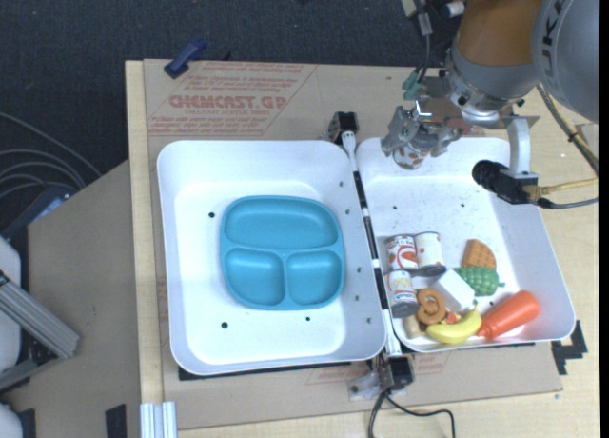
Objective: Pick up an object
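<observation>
The gripper [415, 146] hangs over the far left corner of the right bin [447, 193]; something small with red on it sits at its tip, but whether it is gripped I cannot tell. Nearer in that bin lie a red-and-white can [416, 253], a pretzel [431, 306], a banana [453, 329], a carrot [509, 315] and a green toy [481, 280], clustered together. The left bin [190, 236] holds a blue divided tray [282, 251].
</observation>
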You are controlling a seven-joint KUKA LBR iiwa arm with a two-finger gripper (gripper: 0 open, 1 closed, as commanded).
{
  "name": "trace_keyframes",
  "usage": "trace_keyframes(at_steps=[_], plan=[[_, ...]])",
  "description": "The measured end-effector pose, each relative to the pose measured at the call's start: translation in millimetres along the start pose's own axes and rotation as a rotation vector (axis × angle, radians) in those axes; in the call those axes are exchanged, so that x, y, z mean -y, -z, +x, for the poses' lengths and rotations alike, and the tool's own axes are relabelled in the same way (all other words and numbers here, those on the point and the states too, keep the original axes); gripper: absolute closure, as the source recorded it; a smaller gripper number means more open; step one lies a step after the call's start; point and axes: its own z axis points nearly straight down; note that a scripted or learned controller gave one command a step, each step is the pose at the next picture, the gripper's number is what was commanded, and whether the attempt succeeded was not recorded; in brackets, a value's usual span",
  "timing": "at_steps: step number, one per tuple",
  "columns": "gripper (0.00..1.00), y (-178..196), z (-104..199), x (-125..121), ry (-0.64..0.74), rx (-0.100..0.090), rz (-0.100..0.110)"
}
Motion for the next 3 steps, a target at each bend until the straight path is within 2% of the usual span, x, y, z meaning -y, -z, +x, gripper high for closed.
trace_keyframes(at_steps=[1, 2, 3], plan=[[1.0, 8, 1, 70, -0.002, -0.001, 0.005], [1.0, 0, -12, 5, -0.001, 0.001, 0.0], [1.0, -6, 30, 11, 0.0, -0.001, 0.005]])
